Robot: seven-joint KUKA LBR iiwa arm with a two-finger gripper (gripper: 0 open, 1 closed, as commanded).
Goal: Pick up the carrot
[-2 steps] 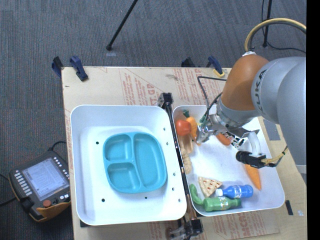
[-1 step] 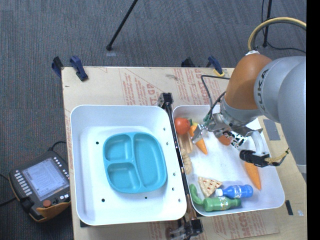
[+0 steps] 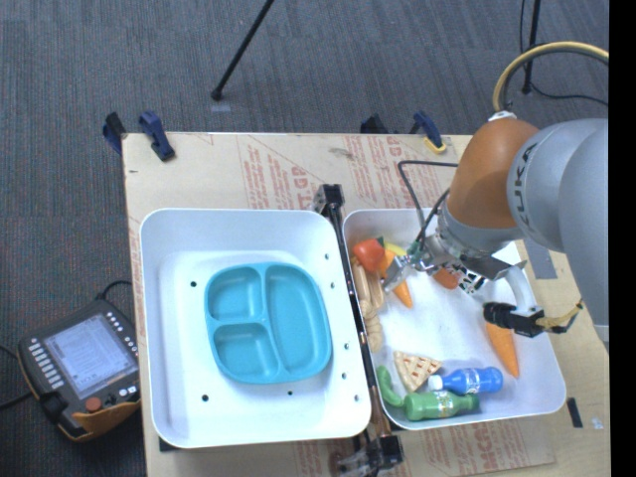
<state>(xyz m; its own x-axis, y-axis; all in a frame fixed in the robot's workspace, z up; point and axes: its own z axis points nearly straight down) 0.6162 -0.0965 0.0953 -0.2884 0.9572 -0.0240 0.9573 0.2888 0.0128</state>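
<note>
Two white bins on bench (image 3: 248,162). Left bin (image 3: 164,266) holds blue divided plate (image 3: 266,321). Right bin (image 3: 542,376) cluttered: tomato (image 3: 369,254), small carrot (image 3: 402,292) just beside it, bigger carrot (image 3: 503,351) near right wall, waffle slice (image 3: 415,369), blue bottle (image 3: 471,380), green bottle (image 3: 441,403) touching it, wooden pieces along left wall. Grey arm with orange band reaches in from right, end effector (image 3: 449,266) low over right bin's upper middle, near small carrot; nothing clearly between fingers. Teach pendant (image 3: 79,366) on floor, left. Blue clamps on bench's back edge.
</note>
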